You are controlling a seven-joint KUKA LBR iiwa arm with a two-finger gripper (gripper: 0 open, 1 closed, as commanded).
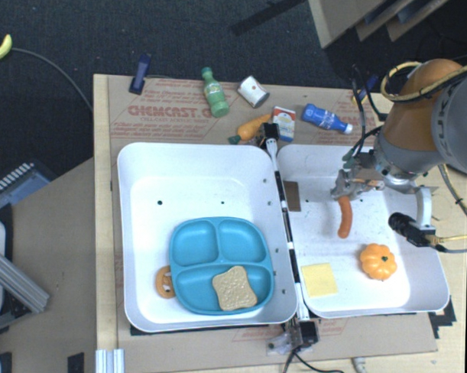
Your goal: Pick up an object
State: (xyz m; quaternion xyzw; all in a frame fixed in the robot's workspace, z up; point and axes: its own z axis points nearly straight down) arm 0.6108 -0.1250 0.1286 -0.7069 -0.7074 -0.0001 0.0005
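Observation:
In the right bin (421,295) lie a reddish-orange sausage (344,219), a small orange pumpkin (378,261) and a yellow cheese slice (320,280). My gripper (350,188) sits low over the bin's upper middle, directly above the sausage's upper end. The sausage's top meets the gripper's underside, and the contact point is hidden. The pumpkin is right of and below the gripper; the cheese is near the bin's front left.
The left bin (142,179) holds a blue divided plate (216,254) with a bread slice (234,289), and a pretzel (164,283) beside it. Behind the bins lie a green bottle (215,92), a blue bottle (326,119), a can (253,91) and a small carton (282,122).

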